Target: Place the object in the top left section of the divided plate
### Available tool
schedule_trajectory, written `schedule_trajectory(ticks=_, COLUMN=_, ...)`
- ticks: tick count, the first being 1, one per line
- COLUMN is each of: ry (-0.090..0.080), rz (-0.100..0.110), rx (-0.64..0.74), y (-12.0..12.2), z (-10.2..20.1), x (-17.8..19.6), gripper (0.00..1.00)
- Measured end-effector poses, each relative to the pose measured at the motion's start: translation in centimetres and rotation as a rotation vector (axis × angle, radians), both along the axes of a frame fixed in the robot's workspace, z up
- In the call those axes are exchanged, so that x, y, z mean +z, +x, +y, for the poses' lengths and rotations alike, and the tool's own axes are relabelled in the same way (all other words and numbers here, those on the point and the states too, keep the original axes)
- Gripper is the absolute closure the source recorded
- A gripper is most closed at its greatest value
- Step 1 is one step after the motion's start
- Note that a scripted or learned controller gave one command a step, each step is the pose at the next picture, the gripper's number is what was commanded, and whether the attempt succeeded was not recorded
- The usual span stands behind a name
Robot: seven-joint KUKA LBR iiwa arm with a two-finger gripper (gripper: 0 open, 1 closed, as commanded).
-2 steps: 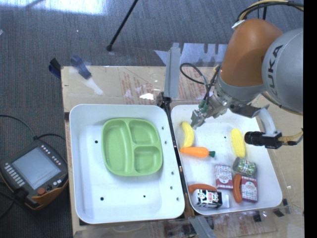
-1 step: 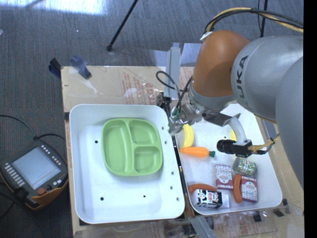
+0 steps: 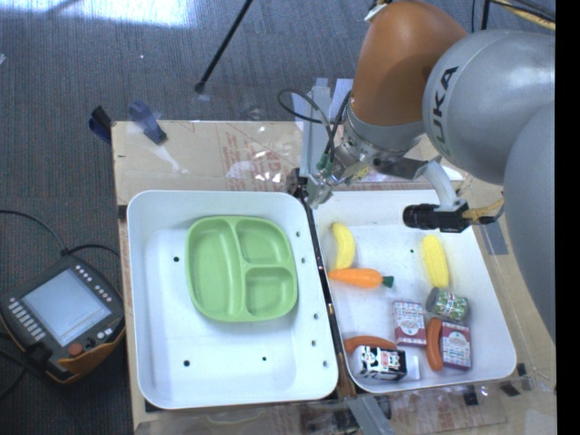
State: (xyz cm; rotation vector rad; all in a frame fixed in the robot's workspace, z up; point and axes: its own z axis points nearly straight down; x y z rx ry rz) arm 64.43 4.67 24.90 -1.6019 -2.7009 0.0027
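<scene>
Currently the tool [image 3: 313, 187] sits at frame centre, grip state unreadable — divided plate [image 3: 242, 267] lies lower left, banana [image 3: 343, 245] lower right.

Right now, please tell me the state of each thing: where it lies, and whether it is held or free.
Divided plate: flat in left bin, nothing in its sections.
Banana: free, right bin.
Carrot: free, lying flat.
Corn: free, right bin.
Gripper: at the bins' shared top edge.

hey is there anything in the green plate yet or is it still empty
Empty. All three sections of the green plate in the left bin show bare green. The banana and carrot lie in the right bin.
</scene>
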Motion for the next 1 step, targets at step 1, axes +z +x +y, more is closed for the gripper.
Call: schedule_trajectory(ticks=1, ry=0.001, rz=0.003, rx=0.103, y=-3.86, z=4.01, x=-3.37, gripper=1.00)
